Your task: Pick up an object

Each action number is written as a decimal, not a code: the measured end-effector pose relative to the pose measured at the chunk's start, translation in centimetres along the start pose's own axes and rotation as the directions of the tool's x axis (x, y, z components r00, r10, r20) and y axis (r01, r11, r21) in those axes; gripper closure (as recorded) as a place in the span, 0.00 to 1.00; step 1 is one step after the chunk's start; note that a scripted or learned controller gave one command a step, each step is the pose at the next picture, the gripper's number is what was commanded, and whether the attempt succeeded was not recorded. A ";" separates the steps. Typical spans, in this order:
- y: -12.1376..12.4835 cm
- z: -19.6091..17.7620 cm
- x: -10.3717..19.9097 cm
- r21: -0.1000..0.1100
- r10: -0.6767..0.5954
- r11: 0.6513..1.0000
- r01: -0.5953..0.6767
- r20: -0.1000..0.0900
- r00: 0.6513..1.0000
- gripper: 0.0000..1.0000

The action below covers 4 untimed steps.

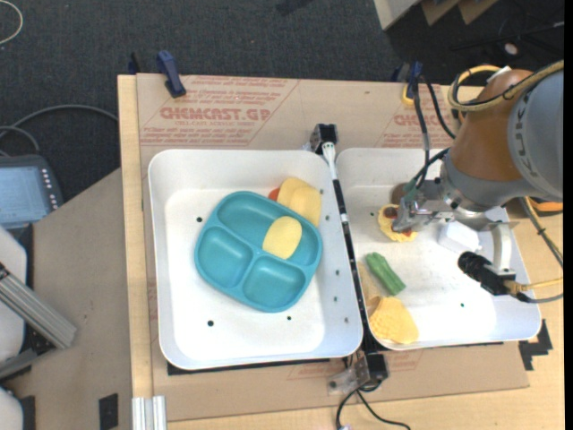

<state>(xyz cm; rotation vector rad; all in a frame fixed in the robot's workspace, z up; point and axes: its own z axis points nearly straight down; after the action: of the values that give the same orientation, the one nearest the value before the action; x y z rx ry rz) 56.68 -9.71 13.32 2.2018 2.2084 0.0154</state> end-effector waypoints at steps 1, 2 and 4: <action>3.4 3.5 -3.7 0.012 0.002 1.000 -0.002 -0.005 1.000 1.00; 10.0 4.6 -10.0 0.026 0.003 1.000 -0.002 -0.007 1.000 1.00; 9.9 2.9 -9.7 0.023 0.000 1.000 0.000 -0.004 1.000 1.00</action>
<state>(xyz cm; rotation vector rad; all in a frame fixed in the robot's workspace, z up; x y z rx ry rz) 66.72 -19.36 10.74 2.2148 2.2219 -0.0061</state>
